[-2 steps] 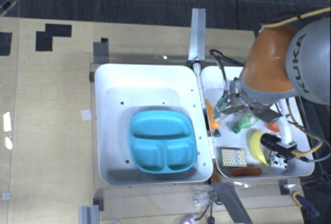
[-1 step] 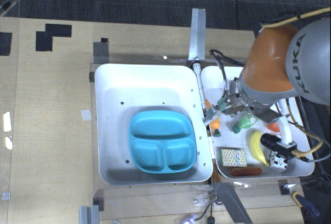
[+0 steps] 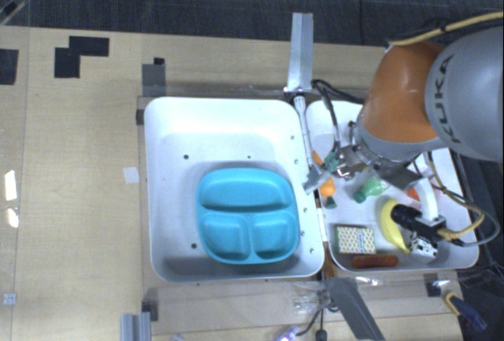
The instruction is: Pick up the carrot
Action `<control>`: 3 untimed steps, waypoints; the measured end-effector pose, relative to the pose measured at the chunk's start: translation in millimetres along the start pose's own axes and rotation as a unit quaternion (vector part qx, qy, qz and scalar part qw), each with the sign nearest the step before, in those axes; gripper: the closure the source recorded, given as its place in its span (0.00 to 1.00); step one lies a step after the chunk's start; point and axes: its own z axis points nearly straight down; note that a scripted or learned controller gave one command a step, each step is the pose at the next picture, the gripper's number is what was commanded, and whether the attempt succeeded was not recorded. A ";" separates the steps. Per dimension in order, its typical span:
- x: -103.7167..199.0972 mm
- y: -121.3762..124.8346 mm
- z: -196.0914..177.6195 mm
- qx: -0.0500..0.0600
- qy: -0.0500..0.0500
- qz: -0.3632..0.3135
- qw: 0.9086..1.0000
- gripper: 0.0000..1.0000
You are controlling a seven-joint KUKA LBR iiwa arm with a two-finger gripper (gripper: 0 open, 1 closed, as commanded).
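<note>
A grey arm lettered "KUKA" reaches into the right of two white bins. Its claw hangs beside the orange carrot; its opening cannot be told.

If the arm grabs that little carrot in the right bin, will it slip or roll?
Probably. The carrot looks small, smooth and rounded, so it could roll. It lies close to the bin wall, leaving the gripper little room.
</note>
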 end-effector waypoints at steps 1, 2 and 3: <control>0.0 2.0 -11.2 -0.003 -0.001 -0.001 1.000 1.00; 11.1 77.5 0.4 0.000 0.000 0.039 0.999 1.00; 11.0 77.5 0.3 0.000 0.000 0.039 0.999 0.00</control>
